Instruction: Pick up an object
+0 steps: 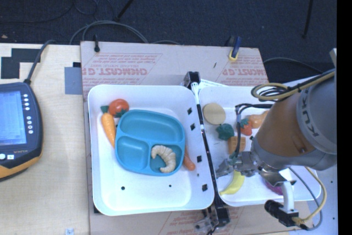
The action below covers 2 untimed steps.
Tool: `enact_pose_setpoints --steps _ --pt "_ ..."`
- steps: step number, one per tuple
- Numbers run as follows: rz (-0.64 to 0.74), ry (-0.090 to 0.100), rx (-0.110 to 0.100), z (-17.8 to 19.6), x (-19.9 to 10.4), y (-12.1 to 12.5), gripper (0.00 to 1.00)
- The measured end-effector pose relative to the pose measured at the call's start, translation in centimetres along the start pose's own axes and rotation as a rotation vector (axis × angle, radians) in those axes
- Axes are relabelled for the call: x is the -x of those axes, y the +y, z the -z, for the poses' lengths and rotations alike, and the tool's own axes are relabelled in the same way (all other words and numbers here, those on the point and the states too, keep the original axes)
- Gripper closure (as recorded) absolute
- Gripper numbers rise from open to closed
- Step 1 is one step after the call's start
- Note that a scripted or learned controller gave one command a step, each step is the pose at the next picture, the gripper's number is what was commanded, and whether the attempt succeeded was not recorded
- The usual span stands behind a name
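My gripper (231, 166) is low in the right bin (250, 199), near its left wall, with the grey and orange wrist (286, 137) over it from the right. A yellow banana (232, 184) lies just below the gripper, close to it. A small orange block (236, 144) and a green broccoli piece (224, 131) sit just above the gripper. A beige round piece (214, 114) lies further back. Whether anything is held is hidden by the wrist.
The left bin (137, 201) holds a blue divided plate (149, 140) with a pale shrimp (165, 157) in it, an orange carrot (109, 128) and a red tomato (118, 106). A purple item (273, 184) peeks out under the arm. A teach pendant (16, 124) lies at far left.
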<state>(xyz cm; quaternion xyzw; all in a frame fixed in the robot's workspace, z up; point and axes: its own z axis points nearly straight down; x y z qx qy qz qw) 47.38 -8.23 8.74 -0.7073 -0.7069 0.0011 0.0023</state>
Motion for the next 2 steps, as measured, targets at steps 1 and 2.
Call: enact_pose_setpoints --steps 1,2 --pt "-0.005 -0.001 0.001 1.1 0.2 0.1 1.00" --pt "0.007 -0.003 0.015 10.6 -3.5 8.9 1.00"
